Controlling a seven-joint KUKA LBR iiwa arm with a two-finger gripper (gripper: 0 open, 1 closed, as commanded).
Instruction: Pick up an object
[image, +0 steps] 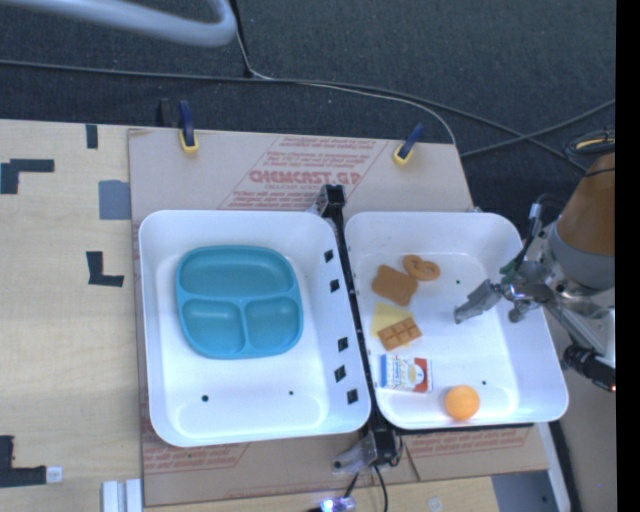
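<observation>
Five small objects are seen in the right bin (500, 232), all gathered in its left half, close to the divider between the bins. A brown toast-like block (394, 285) lies highest but one, and a small pretzel-shaped piece (422, 267) is set just beside it toward the upper right. Below the block a yellow waffle-patterned piece (396, 327) is found, with its lower edge near a small white carton (405, 374) marked in red and blue. An orange ball (461, 402) is placed near the front rim, just right of the carton and apart from it. The right half of this bin's floor is left bare, so open room is offered between the objects and the right wall. The gripper (478, 304) is held over that bare floor, reaching in across the right rim, well apart from every object. Whether its fingers are spread or pressed together cannot be told, and nothing is seen between them. The grey arm (585, 245) with its orange band is seen at the right edge. In the left bin (160, 330) a blue divided plate (239, 300) is laid in the upper part, with bare white floor left toward the front rim. Both bins are rested on a cardboard sheet (290, 170) fixed by two clamps (186, 128) at its far edge
</observation>
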